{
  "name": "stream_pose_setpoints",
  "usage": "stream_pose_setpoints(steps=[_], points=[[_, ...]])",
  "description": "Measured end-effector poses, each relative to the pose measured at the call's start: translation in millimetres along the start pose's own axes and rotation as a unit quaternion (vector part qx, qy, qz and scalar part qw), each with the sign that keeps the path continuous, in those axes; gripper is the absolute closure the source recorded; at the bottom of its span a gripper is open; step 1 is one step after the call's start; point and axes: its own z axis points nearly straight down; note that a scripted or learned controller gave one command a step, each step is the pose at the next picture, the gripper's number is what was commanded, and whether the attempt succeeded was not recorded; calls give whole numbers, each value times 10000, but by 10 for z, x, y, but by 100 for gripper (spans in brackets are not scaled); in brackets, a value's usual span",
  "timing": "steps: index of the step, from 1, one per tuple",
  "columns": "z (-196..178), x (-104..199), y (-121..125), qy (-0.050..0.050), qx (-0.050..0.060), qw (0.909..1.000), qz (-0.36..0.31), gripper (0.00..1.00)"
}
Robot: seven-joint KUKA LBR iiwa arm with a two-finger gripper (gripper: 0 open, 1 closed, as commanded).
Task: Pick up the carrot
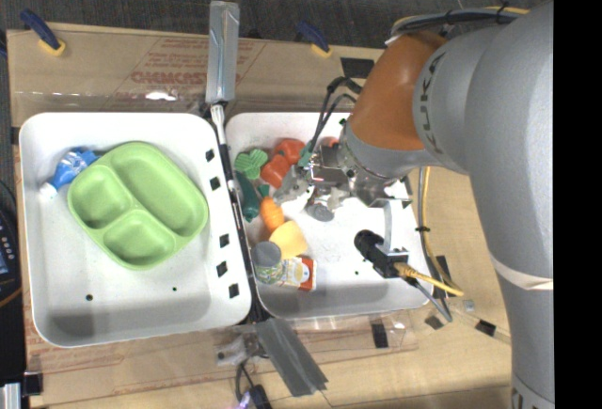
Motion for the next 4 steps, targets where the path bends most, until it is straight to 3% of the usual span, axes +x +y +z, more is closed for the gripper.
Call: stream_pose_setpoints(steps=[1, 2, 3, 4], points=[[-655, 358, -289, 1, -7, 9998, -196, 0], [-404, -288, -33, -3, 15, 9783, -2071, 0], [20, 321, -205, -1, 21, 9954, -957, 0], [1012, -274, 30, -5, 5, 9969, -781, 0]])
